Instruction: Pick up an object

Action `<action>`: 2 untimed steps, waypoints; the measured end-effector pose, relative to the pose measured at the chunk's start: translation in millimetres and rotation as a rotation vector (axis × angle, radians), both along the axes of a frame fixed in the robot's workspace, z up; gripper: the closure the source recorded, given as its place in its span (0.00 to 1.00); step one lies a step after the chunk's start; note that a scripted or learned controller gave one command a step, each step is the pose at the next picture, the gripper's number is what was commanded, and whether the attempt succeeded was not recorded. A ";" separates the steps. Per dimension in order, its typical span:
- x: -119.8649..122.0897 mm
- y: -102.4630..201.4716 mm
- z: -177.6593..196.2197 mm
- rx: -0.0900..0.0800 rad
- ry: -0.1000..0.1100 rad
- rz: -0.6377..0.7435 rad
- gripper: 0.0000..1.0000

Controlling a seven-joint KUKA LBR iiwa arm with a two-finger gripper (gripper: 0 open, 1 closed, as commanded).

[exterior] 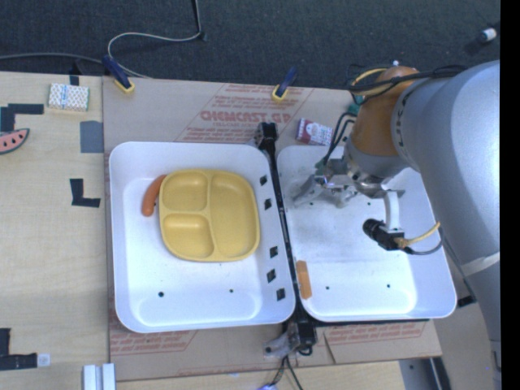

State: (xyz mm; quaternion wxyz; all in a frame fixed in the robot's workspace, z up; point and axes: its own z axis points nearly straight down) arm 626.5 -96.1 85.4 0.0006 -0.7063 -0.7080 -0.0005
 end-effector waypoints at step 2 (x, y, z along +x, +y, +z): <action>-59.9 134.1 98.7 0.000 0.001 0.001 1.00</action>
